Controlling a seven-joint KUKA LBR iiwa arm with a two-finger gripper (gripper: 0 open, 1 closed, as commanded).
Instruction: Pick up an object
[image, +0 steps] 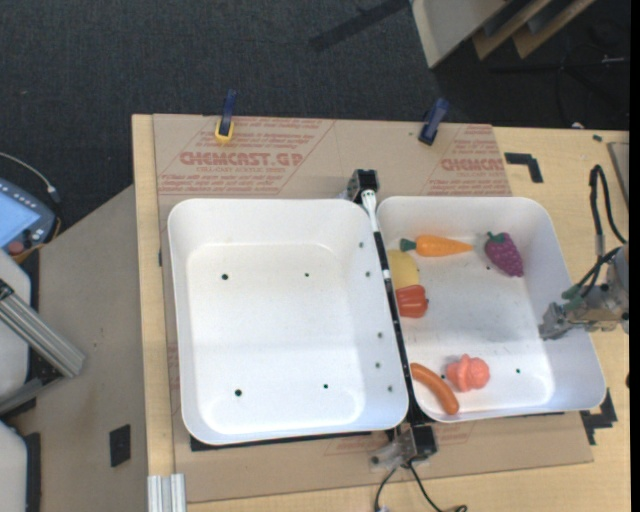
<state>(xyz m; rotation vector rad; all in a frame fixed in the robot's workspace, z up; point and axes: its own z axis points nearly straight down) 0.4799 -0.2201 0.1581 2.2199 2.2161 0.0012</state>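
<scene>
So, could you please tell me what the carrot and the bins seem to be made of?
The carrot looks like moulded plastic toy food: uniform bright orange, smooth, slight sheen. The two bins look like thin white formed plastic, with rounded corners and a matt-to-satin surface; the exact material cannot be confirmed.

Two clamps, yellow and blue, grip the cardboard sheet; dark carpet behind.

Gripper small, blurred at right bin's rim; arm cut off by right edge.
</scene>
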